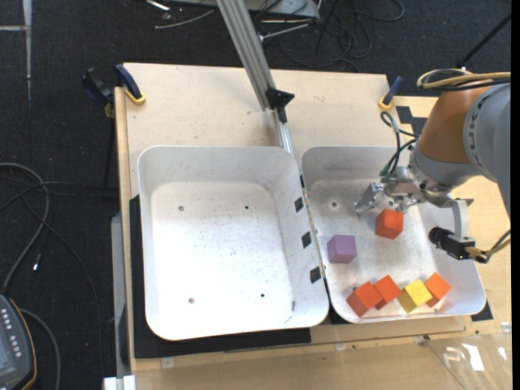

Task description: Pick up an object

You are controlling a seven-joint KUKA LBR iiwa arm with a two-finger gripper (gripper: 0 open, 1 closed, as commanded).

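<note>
1. Lowest in the frame, along the bottom edge of the right bin (318,166), sits a row of four blocks. From left to right they are a red-orange block (365,297), a second red-orange block (387,288), a yellow block (417,294) and an orange block (438,286). The row runs roughly left to right, rising a little toward the right, and neighbouring blocks touch or nearly touch.
2. Above the row, towards the bin's left side, a purple cube (342,249) lies alone on the floor, well apart from the others. It has no clear long axis.
3. Further up and to the right, a red cube (389,223) sits tilted, one corner pointing down the frame. It also shows no clear long axis.
4. Just above the red cube is the gripper (387,197), its metal parts spread to the left. I cannot tell how far its fingers are parted, and nothing shows between them.
5. The grey arm (475,140) with its orange band enters from the right.
6. The left bin (219,242) fills the middle left of the frame.
</note>
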